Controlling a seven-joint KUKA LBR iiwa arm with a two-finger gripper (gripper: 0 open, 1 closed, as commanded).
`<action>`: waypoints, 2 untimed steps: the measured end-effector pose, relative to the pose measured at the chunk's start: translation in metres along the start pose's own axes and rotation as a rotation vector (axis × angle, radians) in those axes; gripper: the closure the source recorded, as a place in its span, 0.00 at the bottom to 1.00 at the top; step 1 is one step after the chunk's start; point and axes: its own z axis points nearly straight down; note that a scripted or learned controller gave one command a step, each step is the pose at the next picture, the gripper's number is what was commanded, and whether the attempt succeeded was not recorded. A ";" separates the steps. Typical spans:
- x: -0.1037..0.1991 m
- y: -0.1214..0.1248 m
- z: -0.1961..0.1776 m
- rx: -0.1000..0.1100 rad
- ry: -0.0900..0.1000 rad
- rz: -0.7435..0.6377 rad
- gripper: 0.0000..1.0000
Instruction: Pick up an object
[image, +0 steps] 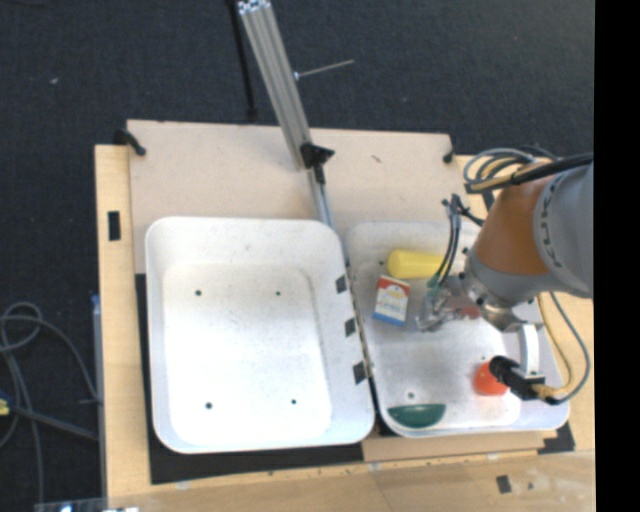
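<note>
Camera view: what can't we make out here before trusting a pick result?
- Gripper: too small and blurred in the camera view to tell its state or whether it touches the small box.
- Right bin: its right side is covered by the arm.
- Orange object: a black part beside it overlaps its right edge; shape unclear.
- Small box: label print too small to read.

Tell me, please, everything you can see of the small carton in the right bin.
The small carton is a boxy pack, white and blue with an orange-red top corner, seemingly cardboard. It sits in the right bin near its left wall, just below the yellow object, which it seems to touch. The gripper is close to its right side.
</note>
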 end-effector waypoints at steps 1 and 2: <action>-0.002 0.002 -0.065 -0.003 -0.001 -0.011 1.00; 0.002 0.011 -0.126 -0.003 -0.002 -0.012 1.00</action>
